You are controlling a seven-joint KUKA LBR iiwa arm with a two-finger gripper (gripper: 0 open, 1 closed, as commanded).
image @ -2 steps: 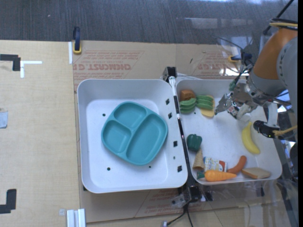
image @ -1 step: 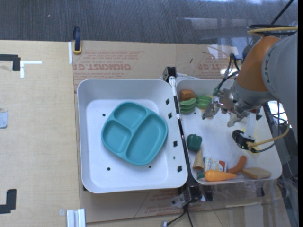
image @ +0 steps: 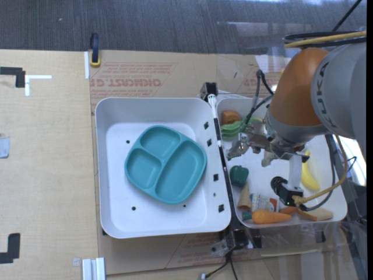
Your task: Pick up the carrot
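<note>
Hanging over the right bin [image: 335, 206], the claw [image: 252, 147] sits below the grey arm [image: 344, 92] and its orange band [image: 300, 89]; how wide it stands and whether it grips anything cannot be told. At its five o'clock, near the bin's front wall, the carrot [image: 269, 217] lies flat, untouched. A green toy [image: 239, 174] lies at seven o'clock, a banana [image: 309, 177] at four o'clock. Toward nine o'clock, the left bin [image: 111, 214] holds a teal divided plate [image: 166, 164].
</note>
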